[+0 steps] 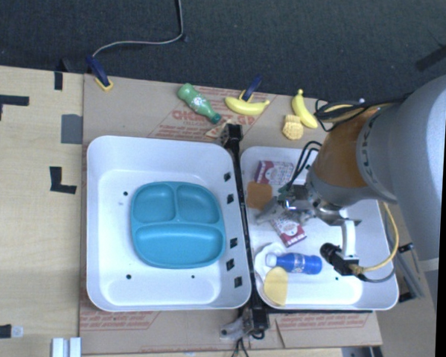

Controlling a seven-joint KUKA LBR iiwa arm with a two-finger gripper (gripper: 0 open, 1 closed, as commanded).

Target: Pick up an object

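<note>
Gripper (285, 203) is low in the right bin (373, 294), poised over a red-and-white packet (290, 230) for a pick; finger state cannot be told. 1 likely target: the packet, flat and crumpled, mid-bin. Blue bottle (297, 263) lies nearer. Left bin (106, 205) holds a teal tray (177, 224).
</note>
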